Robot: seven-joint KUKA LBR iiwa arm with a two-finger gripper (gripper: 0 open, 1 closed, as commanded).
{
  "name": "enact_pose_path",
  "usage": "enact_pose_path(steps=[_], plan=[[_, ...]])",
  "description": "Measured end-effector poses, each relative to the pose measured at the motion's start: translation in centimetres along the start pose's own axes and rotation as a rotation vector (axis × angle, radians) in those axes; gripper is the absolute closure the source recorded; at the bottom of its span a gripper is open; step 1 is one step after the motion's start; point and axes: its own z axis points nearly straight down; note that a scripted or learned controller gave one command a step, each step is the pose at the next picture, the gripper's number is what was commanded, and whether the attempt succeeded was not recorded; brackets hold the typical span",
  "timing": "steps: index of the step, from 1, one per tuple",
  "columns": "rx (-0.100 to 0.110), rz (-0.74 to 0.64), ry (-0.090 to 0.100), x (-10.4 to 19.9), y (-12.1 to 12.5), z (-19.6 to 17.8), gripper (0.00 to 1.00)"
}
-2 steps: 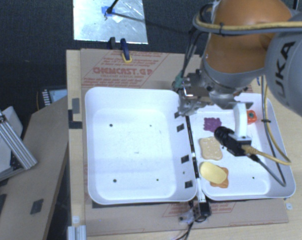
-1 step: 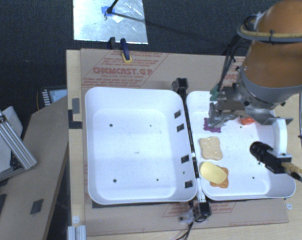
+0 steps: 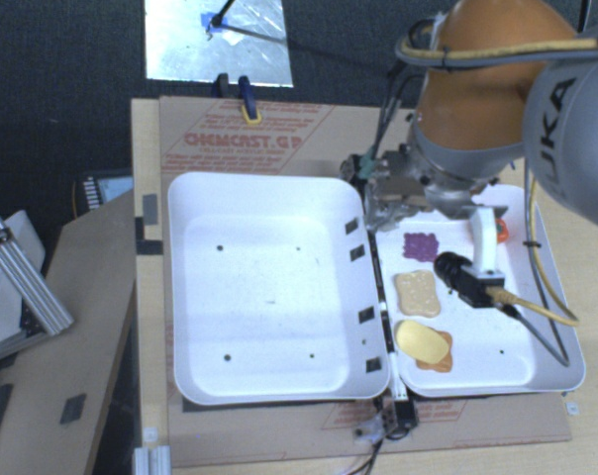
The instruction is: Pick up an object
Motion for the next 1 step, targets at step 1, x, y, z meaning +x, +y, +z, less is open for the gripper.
enact_pose_path(steps=[1], plan=[[-0.015,0.003,0.003,-1.93,-5.19,-10.52,1.0]])
